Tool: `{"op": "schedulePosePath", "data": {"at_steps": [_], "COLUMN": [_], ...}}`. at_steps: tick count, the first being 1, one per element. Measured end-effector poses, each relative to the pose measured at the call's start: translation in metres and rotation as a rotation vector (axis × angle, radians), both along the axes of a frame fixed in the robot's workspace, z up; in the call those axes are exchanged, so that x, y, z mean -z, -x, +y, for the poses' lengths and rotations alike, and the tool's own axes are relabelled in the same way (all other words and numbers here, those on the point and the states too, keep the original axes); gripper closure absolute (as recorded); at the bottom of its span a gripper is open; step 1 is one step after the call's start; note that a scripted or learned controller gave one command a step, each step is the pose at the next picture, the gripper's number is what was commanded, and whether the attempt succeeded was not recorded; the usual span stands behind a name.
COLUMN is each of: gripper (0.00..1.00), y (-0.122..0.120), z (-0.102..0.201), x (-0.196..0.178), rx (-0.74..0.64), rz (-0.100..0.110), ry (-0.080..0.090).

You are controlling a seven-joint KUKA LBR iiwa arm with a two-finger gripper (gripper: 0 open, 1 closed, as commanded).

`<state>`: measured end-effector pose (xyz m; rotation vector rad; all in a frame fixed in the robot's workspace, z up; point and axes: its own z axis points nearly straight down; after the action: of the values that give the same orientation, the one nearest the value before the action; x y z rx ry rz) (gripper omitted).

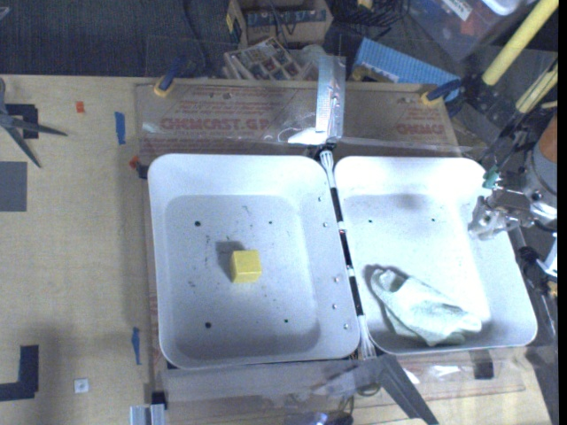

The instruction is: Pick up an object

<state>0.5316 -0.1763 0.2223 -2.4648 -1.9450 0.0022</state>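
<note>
Small yellow foam cube point(246, 266) lying near the middle of the left shallow white plastic bin point(177, 184), tilted slightly, casting a grey shadow toward the bin's far-left side. Sitting just right of that bin, touching along the shared rims: the right shallow white plastic bin point(416, 184), holding a crumpled white and pale green cloth point(423, 310) in its near corner. Hovering at the right bin's right rim, well apart from the cube: the metal two-finger gripper point(493, 212), jaw state impossible to tell. Lying behind both bins: a brown cardboard sheet point(221, 118) with faded red lettering, too blurred to read.
</note>
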Motion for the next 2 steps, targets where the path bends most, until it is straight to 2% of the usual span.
{"op": "schedulePosePath", "data": {"at_steps": [1, 2], "gripper": [1.00, 1.00], "y": [-0.029, -0.066], "z": [-0.025, -0.016], "x": [0.091, 0.032], "rx": [-0.455, -0.035], "rz": [-0.002, -0.004], "ry": [-0.001, 0.002]}}
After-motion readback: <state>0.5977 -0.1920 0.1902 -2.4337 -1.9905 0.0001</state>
